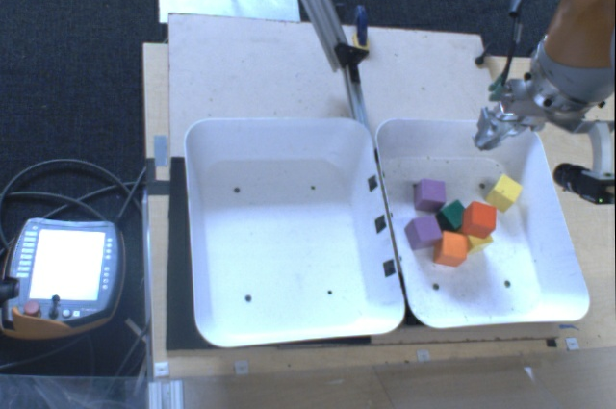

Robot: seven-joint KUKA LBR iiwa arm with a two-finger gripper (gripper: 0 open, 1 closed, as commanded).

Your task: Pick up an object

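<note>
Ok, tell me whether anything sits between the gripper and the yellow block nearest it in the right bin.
Nothing visible does. The gripper hangs over the right bin's far edge, and bare white floor separates it from the yellow block, which lies apart from the other blocks.

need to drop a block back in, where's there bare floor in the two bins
The left bin has bare floor wall to wall. In the right bin, free patches lie along the near wall and the far-left corner. The blocks crowd its middle, and the gripper hangs over the far-right rim.
</note>
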